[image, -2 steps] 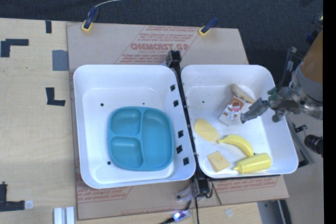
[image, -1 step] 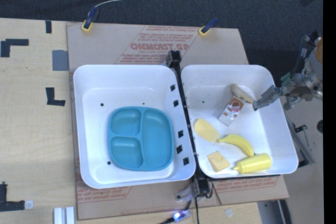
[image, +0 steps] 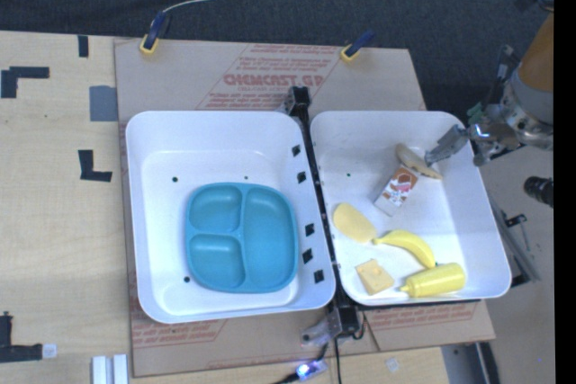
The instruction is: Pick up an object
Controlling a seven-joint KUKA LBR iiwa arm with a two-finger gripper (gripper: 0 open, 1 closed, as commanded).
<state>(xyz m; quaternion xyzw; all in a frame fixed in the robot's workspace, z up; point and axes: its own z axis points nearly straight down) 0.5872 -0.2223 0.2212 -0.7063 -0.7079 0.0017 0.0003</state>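
My gripper hangs over the right bin's far-right rim, fingers spread wide and gripping nothing. Just left of it, a carton leans by a tan piece; banana, bottle nearer.

Two white bins sit on brown cardboard printed with red lettering. The divided plate is turquoise. The banana and bottle are yellow, and the small carton is white with red-brown markings.
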